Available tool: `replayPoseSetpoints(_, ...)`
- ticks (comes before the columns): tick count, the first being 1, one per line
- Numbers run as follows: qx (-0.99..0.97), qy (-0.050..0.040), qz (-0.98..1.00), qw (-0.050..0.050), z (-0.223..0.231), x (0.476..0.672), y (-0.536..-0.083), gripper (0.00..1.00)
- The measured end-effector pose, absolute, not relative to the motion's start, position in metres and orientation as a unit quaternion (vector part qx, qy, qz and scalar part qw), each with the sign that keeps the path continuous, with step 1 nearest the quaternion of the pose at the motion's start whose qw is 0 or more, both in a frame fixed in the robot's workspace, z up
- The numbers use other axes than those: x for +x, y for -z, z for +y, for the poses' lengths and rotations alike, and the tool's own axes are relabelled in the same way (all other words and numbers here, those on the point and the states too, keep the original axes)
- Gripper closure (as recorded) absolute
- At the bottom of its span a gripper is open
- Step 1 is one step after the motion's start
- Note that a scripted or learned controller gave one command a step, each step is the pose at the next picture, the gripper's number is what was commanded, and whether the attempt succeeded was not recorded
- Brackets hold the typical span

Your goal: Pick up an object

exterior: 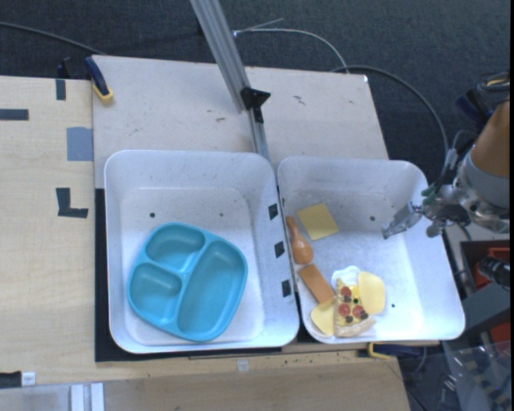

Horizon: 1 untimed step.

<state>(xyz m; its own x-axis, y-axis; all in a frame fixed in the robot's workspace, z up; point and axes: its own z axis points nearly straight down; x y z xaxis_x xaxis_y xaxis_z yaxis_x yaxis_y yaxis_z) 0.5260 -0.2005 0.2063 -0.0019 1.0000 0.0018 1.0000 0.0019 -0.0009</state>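
The step in hand looks like the approach: the gripper [409, 219] hangs over the right bin [428, 315] near its right wall, apart from every object, and grips nothing. Whether it is open or closed I cannot tell.

The next move would call for a reach toward the bin's left side, then a descent over one item.

The candidates lie there: a flat yellow square [318, 221] near the left wall, an orange sausage-like piece [301, 243] just below it along that wall, a tan block [315, 282] lower still, and a pale yellow toy with red dots [352, 303] by the front edge.

The left bin [120, 229] holds a blue divided plate [187, 280].
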Motion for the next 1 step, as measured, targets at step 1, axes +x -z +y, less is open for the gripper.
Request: replayPoseSetpoints(1,-0.707,-0.0027,-0.707,0.003,-0.2100,0.5423,-0.1264,0.00)
